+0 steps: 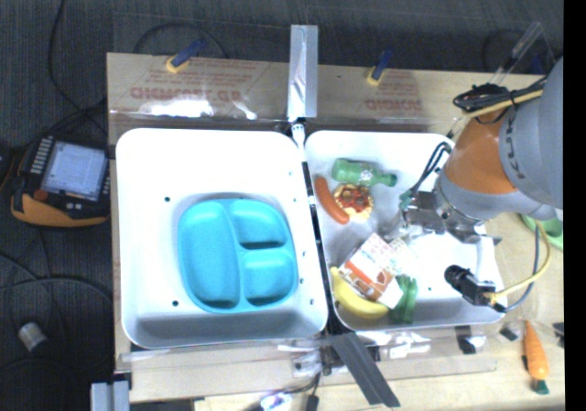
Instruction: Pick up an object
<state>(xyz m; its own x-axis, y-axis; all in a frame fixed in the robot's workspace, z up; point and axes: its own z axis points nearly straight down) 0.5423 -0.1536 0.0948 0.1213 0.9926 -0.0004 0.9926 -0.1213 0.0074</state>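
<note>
In the right bin (pixel 394 144) lie a green bottle (pixel 362 173), a red-orange sausage-shaped toy (pixel 329 200), a red and yellow round toy (pixel 353 200), a white and red carton (pixel 374 267), a yellow banana (pixel 355 301) and a small green item (pixel 406 299). My gripper (pixel 410 224) hangs low over the right bin's middle, just above and to the right of the carton. Nothing can be seen between its fingers.
The left bin (pixel 146 217) holds a blue divided tray (pixel 238 252). An orange carrot-like toy (pixel 535 354) lies outside the bins at the lower right. A handheld device (pixel 64 178) sits off the bench to the left.
</note>
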